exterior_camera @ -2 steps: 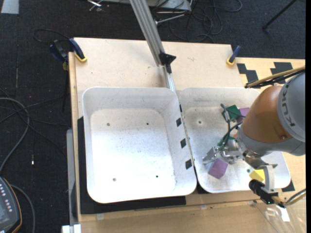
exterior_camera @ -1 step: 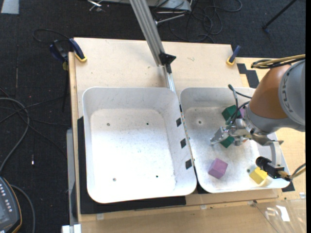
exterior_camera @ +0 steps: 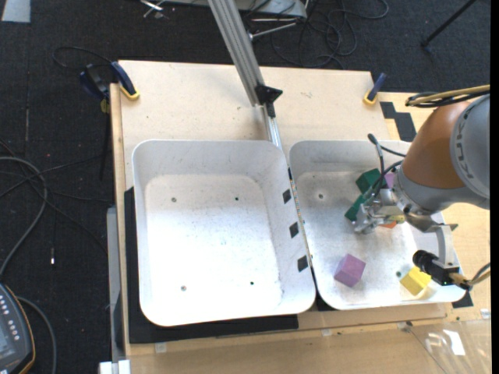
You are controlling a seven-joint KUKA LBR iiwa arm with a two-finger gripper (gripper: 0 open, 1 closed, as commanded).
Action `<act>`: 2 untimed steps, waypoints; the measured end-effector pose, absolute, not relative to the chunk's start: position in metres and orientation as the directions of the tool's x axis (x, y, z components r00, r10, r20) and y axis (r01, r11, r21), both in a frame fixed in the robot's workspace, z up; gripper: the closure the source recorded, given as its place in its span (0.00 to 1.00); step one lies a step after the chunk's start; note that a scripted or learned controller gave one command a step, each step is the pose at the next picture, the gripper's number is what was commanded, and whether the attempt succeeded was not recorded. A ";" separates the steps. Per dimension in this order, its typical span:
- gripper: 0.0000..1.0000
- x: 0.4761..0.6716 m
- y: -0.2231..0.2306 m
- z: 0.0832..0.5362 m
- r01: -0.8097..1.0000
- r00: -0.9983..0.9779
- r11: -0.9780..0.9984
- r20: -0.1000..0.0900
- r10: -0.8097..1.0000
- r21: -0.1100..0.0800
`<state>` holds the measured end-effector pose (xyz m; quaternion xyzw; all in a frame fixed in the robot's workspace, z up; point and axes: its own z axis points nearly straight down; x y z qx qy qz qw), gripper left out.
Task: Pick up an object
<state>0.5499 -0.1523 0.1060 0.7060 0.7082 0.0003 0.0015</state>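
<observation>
- White right bin [exterior_camera: 327,170] holds everything; the left bin [exterior_camera: 203,232] lies well beyond the fingers.
- Grey gripper [exterior_camera: 365,223] is low in the right bin; whether it is clenched or released cannot be told.
- Green objects [exterior_camera: 366,182] sit touching the gripper.
- Purple block [exterior_camera: 349,270] lies near, below the gripper, tilted.
- Yellow block [exterior_camera: 415,282] lies farther, lower right.
- No readable writing.

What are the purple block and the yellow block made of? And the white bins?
The purple block and yellow block look like matte foam or plastic: flat colour, no shine. The white bins seem to be thin moulded plastic, with rounded corners and scuffed, speckled floors.
</observation>
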 end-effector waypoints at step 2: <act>0.00 0.625 -0.178 0.093 0.998 0.011 -0.010 0.014 1.000 -0.062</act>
